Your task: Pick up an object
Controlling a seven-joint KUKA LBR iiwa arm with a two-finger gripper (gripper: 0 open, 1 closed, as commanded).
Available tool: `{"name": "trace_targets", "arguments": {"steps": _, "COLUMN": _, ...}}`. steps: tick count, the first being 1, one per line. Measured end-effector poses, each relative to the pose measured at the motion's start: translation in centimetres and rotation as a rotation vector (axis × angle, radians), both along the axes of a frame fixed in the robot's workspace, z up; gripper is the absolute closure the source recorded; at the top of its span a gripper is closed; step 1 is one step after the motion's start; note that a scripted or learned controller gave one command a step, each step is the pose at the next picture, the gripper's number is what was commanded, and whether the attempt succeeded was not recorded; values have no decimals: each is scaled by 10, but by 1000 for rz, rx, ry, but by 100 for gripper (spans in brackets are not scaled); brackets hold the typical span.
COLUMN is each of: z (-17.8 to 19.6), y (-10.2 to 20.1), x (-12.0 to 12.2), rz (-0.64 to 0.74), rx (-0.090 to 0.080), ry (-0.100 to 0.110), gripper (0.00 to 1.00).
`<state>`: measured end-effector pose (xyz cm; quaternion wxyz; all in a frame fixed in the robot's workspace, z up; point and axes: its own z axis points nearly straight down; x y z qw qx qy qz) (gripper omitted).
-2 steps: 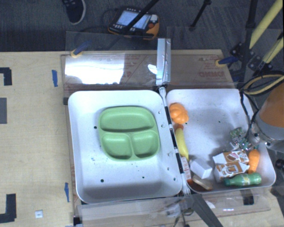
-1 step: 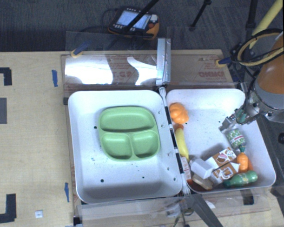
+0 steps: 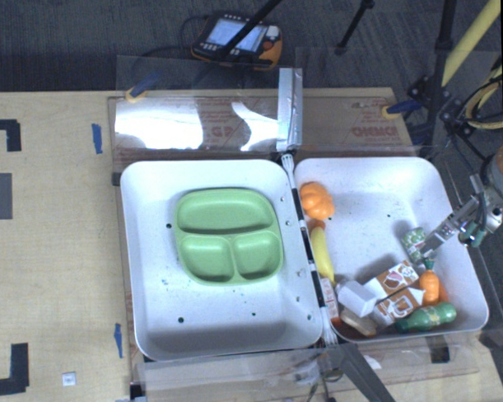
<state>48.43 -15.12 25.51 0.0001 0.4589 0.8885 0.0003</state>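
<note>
**Gripper low over the right bin's cluttered corner**

Nearest to us, along the front wall of the shallow white right-hand bin, we saw a heap of small things: a dark green cucumber-shaped toy, an orange carrot-like piece, two brown-and-white printed cartons and a plain white block, all touching or overlapping.

Just behind that heap, the gripper reached in from the right edge, and at its tip sat a small green-and-white object. We could not tell how far open the gripper was, or whether it had hold of that object.

Along the divider lay a long yellow banana-shaped toy, with a round orange fruit touching its far end.

The shallow white left-hand bin carried a pale green plastic tray with three compartments.

Farthest off, beyond the wooden worktop, a black handheld controller with a lit screen rested on the floor.
</note>
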Motion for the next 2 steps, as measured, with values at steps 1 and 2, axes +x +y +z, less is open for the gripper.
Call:
{"name": "trace_targets", "arguments": {"steps": 1, "z": -31, "y": 38, "x": -4, "rz": -399, "rx": 0, "ry": 3, "gripper": 100}}
{"name": "trace_targets", "arguments": {"steps": 2, "z": -26, "y": 25, "x": -4, "rz": -291, "rx": -1, "ry": -1, "gripper": 100}}
